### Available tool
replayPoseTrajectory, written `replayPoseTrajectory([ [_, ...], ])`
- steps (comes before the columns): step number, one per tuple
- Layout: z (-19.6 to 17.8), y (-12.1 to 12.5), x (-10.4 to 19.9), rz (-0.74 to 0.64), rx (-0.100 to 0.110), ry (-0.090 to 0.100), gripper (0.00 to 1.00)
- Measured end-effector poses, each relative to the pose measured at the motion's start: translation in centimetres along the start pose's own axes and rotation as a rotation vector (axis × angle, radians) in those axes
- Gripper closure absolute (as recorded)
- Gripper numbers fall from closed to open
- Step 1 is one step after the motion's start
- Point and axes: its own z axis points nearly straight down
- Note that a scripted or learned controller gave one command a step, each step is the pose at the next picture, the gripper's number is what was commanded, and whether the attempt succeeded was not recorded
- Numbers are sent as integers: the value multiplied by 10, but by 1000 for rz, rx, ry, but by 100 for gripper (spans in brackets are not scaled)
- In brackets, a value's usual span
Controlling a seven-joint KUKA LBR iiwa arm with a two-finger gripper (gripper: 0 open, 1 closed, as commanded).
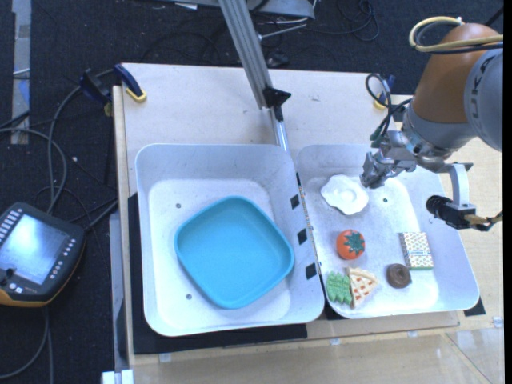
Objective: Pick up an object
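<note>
A square blue plastic tray (pixel 233 251) is held in the left white bin (pixel 160 174), while in the right white bin (pixel 448 286) a white fried-egg toy (pixel 345 194) lies at eleven o'clock, a red tomato (pixel 350 245) centrally, a pizza slice (pixel 362 285) at seven o'clock, a brown doughnut (pixel 398 275) and a patterned block (pixel 416 250) at four o'clock, with the jaws (pixel 374 174), whose opening cannot be told, at the egg's two o'clock.

Hidden and cut-off parts

The arm (pixel 452 78) runs off the right edge; the pincer (pixel 374 173) fingertips are too small to judge; the tabletop (pixel 200 106) front corner is cropped.
</note>
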Motion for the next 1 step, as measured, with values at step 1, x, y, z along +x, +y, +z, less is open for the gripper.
replayPoseTrajectory([
  [1,-1,-11,54,-4,0,1,100],
])
